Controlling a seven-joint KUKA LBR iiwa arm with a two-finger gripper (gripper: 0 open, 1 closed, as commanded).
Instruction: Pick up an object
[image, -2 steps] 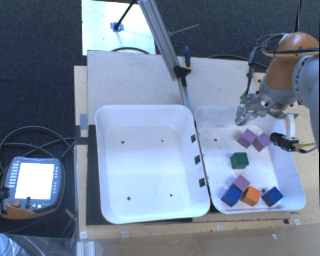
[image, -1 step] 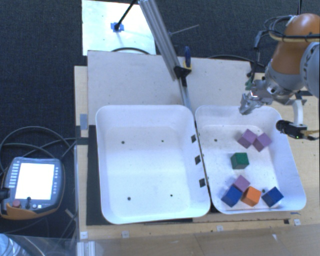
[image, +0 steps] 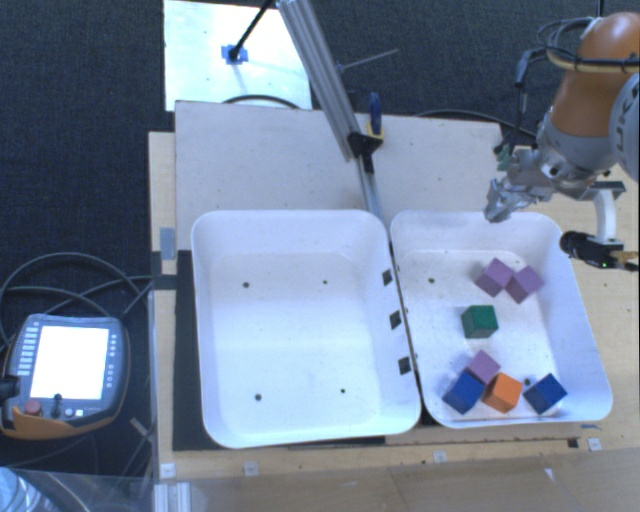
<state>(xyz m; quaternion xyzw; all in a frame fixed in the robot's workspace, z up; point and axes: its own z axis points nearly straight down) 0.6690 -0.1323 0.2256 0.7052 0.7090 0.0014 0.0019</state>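
Note:
My gripper (image: 497, 207) hangs over the far rim of the right bin (image: 575, 310), above and away from the blocks. In that bin two purple blocks (image: 494, 275) (image: 523, 284) sit side by side near the far right. A green block (image: 479, 320) lies in the middle. Near the front lie a third purple block (image: 484, 365), an orange block (image: 503, 392), and two blue blocks (image: 464, 392) (image: 544, 393). Nothing shows between the fingers.
The left bin (image: 215, 330) sits beside the right one, with its wall touching at the centre. A slanted metal pole (image: 325, 75) crosses the far bench. A teach pendant (image: 65, 375) lies at the left on the floor.

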